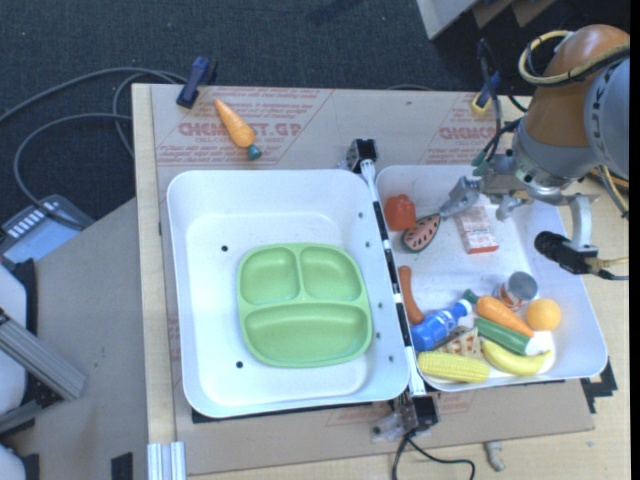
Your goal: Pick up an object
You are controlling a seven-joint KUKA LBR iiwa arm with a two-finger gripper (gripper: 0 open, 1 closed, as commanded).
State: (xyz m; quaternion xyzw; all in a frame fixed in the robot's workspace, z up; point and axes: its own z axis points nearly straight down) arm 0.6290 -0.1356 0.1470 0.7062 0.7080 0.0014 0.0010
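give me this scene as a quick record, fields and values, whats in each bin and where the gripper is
left bin: green divided plate
right bin: toy food, including corn, banana, blue bottle, hot dog, watermelon slice, red cup, small carton
on the bench outside the bins: toy carrot
gripper: above the far end of the right bin, beside the small carton
held: nothing seen between its fingers

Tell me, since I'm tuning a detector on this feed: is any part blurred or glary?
Camera view: mild overall softness; the gripper looks slightly smeared; bright wash on the left bin flattens its rim; the green plate reads clearly.
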